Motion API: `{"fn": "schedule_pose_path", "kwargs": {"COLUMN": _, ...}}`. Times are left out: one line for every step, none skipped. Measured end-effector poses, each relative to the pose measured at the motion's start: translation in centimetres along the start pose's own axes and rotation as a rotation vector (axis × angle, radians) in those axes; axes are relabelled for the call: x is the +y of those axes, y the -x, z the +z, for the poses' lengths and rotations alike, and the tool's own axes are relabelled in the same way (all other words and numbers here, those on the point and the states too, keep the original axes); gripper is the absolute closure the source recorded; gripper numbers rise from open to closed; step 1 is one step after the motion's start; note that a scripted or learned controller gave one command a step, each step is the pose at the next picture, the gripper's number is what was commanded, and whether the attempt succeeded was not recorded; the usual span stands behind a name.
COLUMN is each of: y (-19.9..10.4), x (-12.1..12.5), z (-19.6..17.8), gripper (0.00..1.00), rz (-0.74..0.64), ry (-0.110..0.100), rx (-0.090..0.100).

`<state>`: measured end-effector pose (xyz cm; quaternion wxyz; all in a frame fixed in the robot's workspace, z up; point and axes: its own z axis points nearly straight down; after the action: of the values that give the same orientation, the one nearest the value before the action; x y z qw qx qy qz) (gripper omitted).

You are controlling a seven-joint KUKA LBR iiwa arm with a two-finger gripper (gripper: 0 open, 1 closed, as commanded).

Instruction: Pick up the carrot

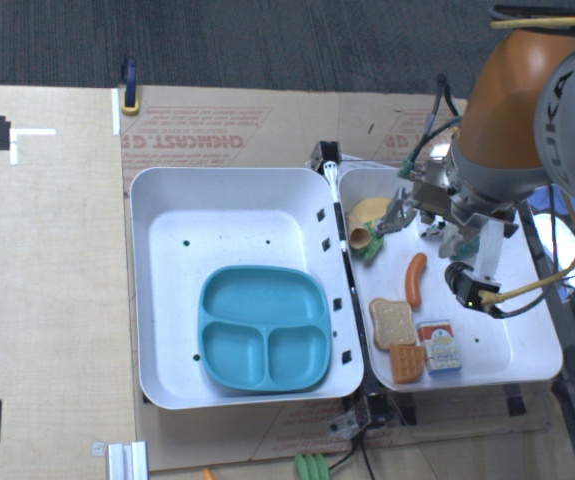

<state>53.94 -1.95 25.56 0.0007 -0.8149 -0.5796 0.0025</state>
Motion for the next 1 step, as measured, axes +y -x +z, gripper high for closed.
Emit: {"fn": "schedule_pose_path", "kwargs": {"y": -2.26, "x": -7.35, "z": 6.59, "gripper": 0.0, "rz": 0.369, "ry": -0.004, "rx": 0.0}}
